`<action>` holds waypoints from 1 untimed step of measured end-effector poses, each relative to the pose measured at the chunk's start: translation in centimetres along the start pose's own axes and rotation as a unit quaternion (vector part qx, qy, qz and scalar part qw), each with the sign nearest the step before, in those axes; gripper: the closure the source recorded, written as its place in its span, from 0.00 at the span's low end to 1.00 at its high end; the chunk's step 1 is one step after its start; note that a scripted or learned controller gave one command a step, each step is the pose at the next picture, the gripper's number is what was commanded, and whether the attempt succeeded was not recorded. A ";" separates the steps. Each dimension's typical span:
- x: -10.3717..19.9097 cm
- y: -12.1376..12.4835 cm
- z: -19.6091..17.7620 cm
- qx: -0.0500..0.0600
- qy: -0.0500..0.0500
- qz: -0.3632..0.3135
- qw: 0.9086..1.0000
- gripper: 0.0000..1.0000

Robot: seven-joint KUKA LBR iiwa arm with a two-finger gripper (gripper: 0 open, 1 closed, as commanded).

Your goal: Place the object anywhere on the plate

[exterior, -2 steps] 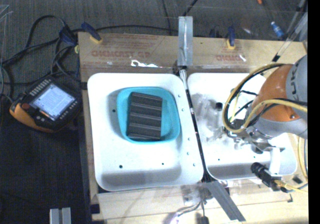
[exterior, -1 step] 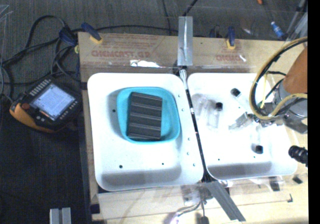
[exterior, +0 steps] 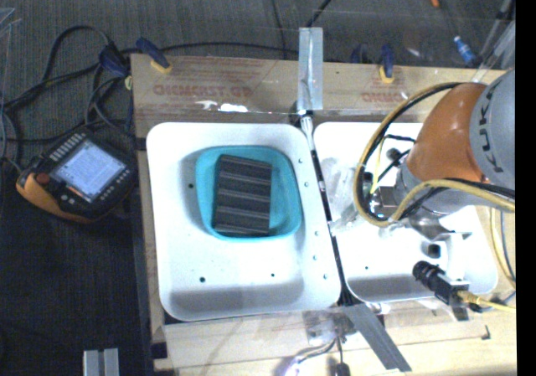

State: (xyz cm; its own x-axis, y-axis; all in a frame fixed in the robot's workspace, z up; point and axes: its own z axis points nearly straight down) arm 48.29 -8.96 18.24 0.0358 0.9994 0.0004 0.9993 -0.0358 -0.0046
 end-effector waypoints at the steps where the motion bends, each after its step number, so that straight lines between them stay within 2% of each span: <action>1: -5.3 0.2 -9.4 -0.001 -0.001 -0.112 0.994 0.00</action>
State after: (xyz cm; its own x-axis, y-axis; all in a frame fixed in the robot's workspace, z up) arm 48.37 -14.27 27.60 -0.1876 0.9822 -0.0014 0.9822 0.1876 -0.0025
